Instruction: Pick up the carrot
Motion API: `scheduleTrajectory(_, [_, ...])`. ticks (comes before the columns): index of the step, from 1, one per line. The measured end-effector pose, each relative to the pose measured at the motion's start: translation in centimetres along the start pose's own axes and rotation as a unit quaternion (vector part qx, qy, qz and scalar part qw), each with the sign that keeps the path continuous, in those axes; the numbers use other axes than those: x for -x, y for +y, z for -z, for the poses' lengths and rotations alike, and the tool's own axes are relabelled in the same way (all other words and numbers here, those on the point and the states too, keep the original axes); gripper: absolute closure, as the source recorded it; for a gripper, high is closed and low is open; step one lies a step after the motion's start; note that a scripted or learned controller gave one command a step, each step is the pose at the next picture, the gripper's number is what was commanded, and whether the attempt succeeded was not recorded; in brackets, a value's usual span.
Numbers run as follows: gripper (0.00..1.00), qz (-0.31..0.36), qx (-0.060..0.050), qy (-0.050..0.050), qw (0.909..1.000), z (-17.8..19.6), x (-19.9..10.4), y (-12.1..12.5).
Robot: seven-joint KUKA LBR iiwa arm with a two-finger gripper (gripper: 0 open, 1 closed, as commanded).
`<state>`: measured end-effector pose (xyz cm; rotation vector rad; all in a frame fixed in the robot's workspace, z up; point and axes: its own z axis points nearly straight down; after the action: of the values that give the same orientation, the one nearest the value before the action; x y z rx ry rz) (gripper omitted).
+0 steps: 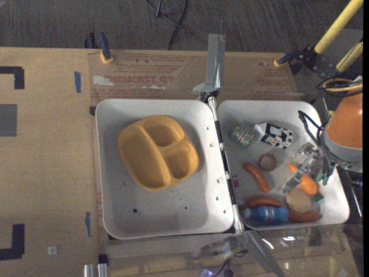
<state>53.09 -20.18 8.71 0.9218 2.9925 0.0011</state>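
The carrot [309,184] is a short orange piece lying in the right bin [340,209], near its right wall. My gripper [300,168] hangs low right over it and hides its middle, so orange shows at either side of the wrist. The fingers [292,183] are open and stand apart on either side of the carrot, not closed against it. The grey arm with its orange band [347,126] comes in from the right edge.
The right bin also holds a green can [243,135], a black-and-white carton [276,135], a brown round piece [267,161], an orange-red sausage [256,176], a tan bun [298,201] and a blue bottle [266,214]. A yellow divided plate [157,152] sits in the left bin [109,212].
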Motion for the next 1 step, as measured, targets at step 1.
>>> scheduleTrajectory(1, [1.00,-0.001,0.002,-0.002,1.0000,1.13,0.14,0.10])
